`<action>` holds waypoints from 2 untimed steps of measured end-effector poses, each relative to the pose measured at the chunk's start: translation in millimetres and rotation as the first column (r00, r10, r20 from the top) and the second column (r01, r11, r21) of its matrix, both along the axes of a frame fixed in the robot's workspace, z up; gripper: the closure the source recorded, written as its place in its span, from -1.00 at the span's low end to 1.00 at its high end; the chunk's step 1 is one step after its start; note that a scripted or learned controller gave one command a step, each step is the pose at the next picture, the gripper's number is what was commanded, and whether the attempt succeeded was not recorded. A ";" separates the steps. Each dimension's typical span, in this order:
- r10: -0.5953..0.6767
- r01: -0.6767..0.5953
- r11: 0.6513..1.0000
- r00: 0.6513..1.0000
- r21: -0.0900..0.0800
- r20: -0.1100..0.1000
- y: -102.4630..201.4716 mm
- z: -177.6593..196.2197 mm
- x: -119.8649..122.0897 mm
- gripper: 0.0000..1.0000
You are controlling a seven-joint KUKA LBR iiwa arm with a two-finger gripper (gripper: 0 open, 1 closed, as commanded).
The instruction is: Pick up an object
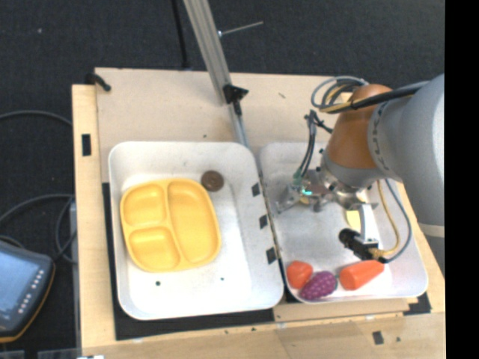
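In the right bin [314, 238], three objects lie along the front wall: a red-orange round fruit [299, 274], a purple bunch of grapes [320, 284] and an orange carrot-like piece [361, 274]. My gripper [293, 198] hangs low over the left part of this bin, close to its left wall and well behind those three objects. I see nothing in it. The grey arm with its orange band [352, 137] reaches in from the right and hides part of the bin's back.
The left bin [123, 163] holds a yellow divided plate [171, 223] and a small brown round disc [212, 180] near its back right. A slanted metal pole [213, 47] rises behind the bins. Cables loop around the wrist.
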State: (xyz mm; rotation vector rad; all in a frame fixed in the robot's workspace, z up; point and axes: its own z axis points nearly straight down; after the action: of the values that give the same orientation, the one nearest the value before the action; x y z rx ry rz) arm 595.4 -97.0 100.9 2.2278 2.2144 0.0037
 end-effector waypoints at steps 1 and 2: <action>0.002 -0.002 1.000 1.000 -0.002 -0.004 -0.8 0.1 -97.0 -1.00; 0.005 -0.005 1.000 1.000 -0.004 0.006 -31.7 62.7 -97.2 -1.00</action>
State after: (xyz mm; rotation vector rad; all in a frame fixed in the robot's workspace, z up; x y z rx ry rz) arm 498.2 -128.7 163.6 2.2172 2.2145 0.0057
